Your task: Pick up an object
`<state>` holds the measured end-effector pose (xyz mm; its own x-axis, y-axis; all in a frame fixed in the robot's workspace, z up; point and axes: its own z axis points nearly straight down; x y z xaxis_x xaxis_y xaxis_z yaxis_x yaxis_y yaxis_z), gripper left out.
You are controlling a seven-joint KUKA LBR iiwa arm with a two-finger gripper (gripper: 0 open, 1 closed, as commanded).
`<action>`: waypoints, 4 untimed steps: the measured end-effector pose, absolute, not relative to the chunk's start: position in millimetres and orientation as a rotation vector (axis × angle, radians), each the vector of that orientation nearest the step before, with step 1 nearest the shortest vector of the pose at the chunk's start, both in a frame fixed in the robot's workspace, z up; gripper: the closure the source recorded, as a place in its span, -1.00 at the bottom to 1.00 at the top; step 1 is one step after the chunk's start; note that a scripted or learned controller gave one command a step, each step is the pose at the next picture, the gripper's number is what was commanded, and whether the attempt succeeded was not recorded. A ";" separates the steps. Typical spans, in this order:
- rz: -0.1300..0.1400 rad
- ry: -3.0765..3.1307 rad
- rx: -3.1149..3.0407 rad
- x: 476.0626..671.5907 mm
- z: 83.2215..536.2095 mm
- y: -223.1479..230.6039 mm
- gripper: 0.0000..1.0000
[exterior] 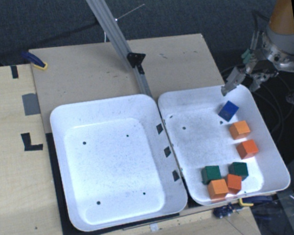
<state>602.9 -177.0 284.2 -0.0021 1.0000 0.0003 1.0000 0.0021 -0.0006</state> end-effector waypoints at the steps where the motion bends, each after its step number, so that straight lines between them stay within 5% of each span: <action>1: 0.002 -2.224 -2.218 602.8 284.2 -177.1 -1.00; 4: 0.007 -2.222 -2.215 612.8 145.1 -180.4 -1.00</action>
